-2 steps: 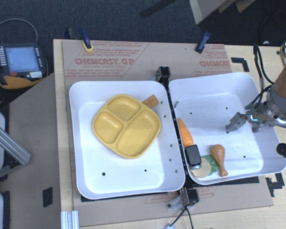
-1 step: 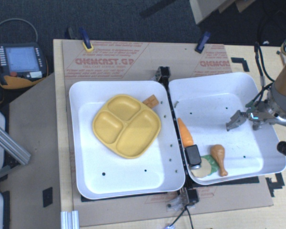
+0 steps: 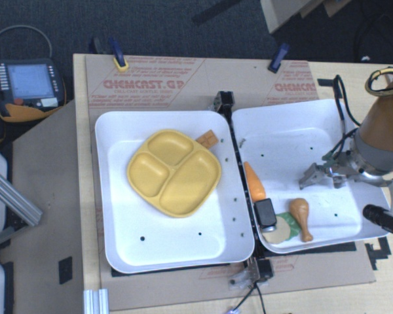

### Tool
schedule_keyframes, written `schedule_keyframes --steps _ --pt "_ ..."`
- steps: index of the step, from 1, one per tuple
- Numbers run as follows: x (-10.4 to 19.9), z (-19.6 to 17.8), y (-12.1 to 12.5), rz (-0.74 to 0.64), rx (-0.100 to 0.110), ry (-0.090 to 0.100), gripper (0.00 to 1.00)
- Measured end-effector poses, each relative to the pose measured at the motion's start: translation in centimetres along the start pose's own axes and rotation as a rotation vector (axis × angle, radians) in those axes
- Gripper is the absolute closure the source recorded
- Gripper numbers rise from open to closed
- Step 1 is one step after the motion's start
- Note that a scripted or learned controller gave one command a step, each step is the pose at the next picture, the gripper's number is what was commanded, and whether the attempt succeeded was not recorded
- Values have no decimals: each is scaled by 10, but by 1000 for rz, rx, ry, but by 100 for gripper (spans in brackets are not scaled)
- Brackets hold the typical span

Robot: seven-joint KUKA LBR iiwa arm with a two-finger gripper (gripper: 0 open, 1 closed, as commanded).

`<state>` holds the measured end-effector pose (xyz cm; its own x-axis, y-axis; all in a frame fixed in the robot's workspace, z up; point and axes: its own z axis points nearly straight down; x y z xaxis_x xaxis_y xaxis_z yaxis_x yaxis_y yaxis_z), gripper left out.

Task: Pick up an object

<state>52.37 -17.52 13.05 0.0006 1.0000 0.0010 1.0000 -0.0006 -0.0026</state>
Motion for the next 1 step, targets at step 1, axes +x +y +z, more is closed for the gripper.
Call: schedule_keyframes --steps 1 --pt "-2 43 1 2 -3 -2 0"
